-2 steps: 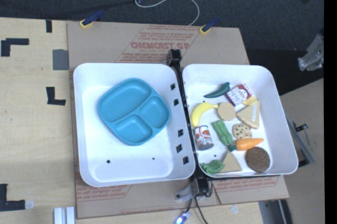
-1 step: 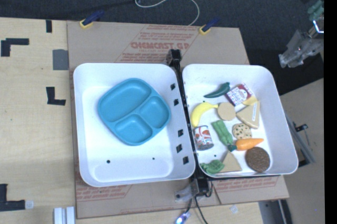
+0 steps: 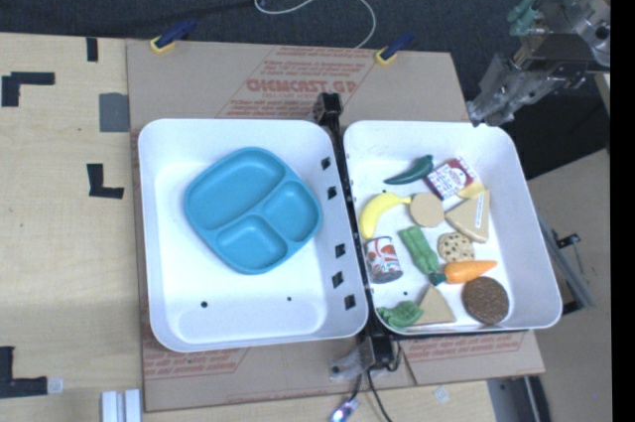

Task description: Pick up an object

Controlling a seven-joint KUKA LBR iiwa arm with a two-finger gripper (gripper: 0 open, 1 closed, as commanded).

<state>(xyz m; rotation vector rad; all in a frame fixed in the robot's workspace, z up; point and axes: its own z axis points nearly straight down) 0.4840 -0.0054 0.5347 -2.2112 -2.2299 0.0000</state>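
Nearest you, along the front of the right bin (image 3: 531, 241), sit a brown round cookie (image 3: 486, 299), a tan wedge (image 3: 437, 305) and a green leafy piece (image 3: 401, 315) in the front left corner. Just behind them you have an orange carrot (image 3: 468, 269), a chocolate-chip cookie (image 3: 454, 245), a green pickle-like piece (image 3: 419, 249) and a small can with a red label (image 3: 382, 257) lying on its side near the bin's left wall. Further back comes a yellow banana (image 3: 379, 210), a pale round cracker (image 3: 427, 210) touching a cheese wedge (image 3: 474, 213), then a dark red packet (image 3: 446, 178) and a dark green pepper (image 3: 409, 172) — all crowded together, many touching.

In the left bin (image 3: 164, 211) you'll see a blue divided plate (image 3: 252, 210), lying at a slant, near the middle.

Both bins rest on a cardboard sheet (image 3: 298, 77) clipped at its far edge.

Furthest away, at the upper right, the gripper (image 3: 496, 104) hangs just outside the right bin's far right corner, well apart from every object — nothing sits between its fingers, and you cannot tell from here whether they are apart or together.
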